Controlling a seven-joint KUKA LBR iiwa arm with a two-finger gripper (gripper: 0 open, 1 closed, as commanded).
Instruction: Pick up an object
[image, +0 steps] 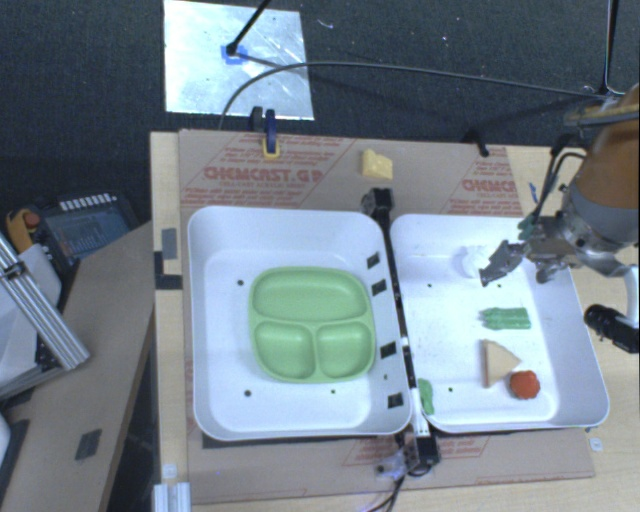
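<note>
Nearest the camera, at the bottom of the view, a bundle of dark cables and a clip (415, 458) is seen at the front end of the seam between the two bins. Just above it, a small green piece (426, 396) is lodged at the near left edge of the right bin (590, 400), beside the divider.

Within the right bin, a red ball-like object (524, 384) is found near the front right, touching or almost touching a tan wedge (495, 360) set just to its left. A green block (505, 318) is placed a little farther back, apart from the wedge. A small white object (468, 262) is seen toward the back of the bin, hard to make out against the white floor.

The gripper (522, 262) is held over the back of the right bin, reached in from the right, with the white object just to its left. One dark finger (497, 264) is angled toward the white object; a second can be made out to its right with a gap between them, so the claw is read as spread, with nothing seen between the fingers.

In the left bin (215, 400), a pale green divided plate (310, 322) is laid at the centre. Beyond the bins, a yellow block (377, 163) is set on the brown board (300, 170).
</note>
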